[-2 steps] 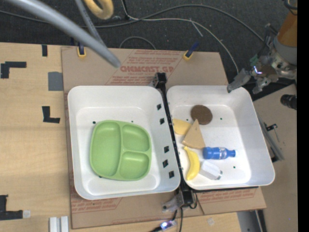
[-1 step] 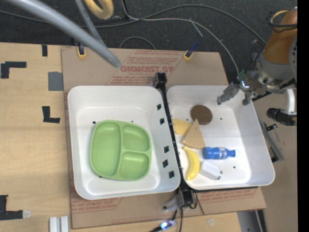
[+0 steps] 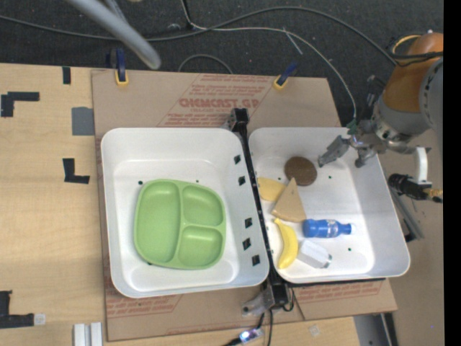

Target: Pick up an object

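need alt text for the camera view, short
The end effector, fingers apart and holding nothing, hovers over the right bin, near a brown disc, tan wedge, banana and blue bottle. The left bin holds a green divided plate.

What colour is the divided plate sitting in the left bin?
Light green: the divided plastic plate in the left white bin, seen best in the camera view.
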`<state>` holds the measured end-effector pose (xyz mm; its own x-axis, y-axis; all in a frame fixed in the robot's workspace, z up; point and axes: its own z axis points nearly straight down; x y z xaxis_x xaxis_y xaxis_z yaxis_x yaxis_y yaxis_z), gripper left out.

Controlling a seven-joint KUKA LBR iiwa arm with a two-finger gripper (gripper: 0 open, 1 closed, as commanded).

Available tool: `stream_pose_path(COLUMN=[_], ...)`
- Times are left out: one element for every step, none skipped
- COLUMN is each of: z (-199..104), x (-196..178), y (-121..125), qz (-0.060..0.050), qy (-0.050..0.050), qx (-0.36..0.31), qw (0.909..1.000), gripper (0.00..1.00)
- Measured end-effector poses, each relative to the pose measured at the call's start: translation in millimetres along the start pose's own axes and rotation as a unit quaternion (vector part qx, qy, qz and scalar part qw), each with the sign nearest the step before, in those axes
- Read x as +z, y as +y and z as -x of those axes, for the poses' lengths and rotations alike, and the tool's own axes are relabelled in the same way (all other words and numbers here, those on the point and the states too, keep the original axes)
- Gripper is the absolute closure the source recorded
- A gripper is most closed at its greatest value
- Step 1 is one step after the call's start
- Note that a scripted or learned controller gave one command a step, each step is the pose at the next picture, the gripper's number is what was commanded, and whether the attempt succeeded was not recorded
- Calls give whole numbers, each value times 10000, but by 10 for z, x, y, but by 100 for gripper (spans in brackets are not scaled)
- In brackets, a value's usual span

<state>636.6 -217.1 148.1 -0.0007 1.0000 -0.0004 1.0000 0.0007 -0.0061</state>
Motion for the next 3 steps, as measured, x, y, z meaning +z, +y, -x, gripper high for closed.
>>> stream_pose_path(z=[-77, -79, -136], x=[486, 349, -127], y=[-66, -48, 33], qz=[-3, 22, 46], qy=[5, -3, 0], qx=[-4, -11, -7], qw=[10000, 10000, 10000], gripper=[0, 100, 100])
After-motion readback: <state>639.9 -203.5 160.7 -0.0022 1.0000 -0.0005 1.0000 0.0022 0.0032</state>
